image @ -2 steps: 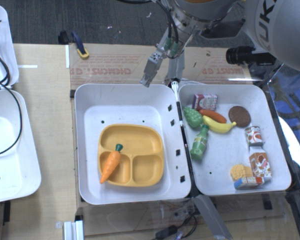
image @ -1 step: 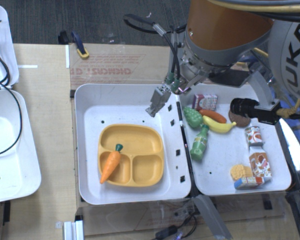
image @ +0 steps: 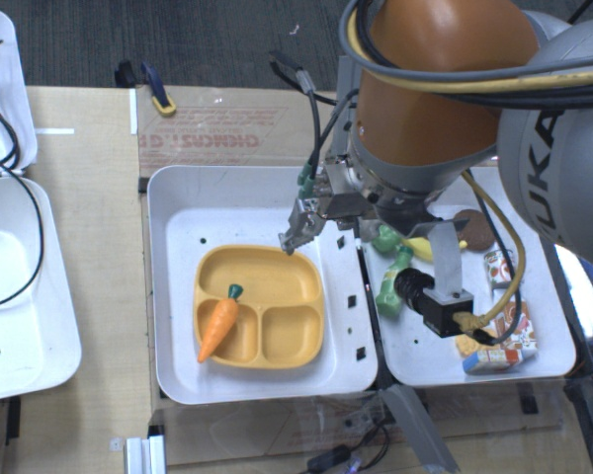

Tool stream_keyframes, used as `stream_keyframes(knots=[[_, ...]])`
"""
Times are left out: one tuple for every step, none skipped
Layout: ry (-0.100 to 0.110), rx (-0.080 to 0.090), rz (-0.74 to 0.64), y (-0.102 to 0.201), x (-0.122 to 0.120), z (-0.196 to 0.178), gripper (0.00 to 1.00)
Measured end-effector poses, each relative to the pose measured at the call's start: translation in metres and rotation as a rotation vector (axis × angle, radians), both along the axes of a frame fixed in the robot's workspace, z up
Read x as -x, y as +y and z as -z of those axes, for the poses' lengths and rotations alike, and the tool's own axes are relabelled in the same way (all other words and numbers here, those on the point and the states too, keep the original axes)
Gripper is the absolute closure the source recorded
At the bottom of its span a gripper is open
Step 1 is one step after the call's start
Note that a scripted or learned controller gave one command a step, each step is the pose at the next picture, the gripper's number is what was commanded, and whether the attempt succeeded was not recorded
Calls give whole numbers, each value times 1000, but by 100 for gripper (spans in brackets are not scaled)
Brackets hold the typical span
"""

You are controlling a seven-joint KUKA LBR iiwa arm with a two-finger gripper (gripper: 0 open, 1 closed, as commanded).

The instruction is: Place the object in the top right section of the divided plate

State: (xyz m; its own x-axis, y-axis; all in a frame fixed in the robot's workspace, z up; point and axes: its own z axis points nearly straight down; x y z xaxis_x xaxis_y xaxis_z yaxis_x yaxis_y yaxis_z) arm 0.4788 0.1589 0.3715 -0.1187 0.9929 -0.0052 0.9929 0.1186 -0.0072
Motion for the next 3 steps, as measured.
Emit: stream_keyframes(knots=[[1,0,200,30,-1,227,0],[8,5,207,28,-1,221,100],[-1,0,57,-45,-31,-67,100]])
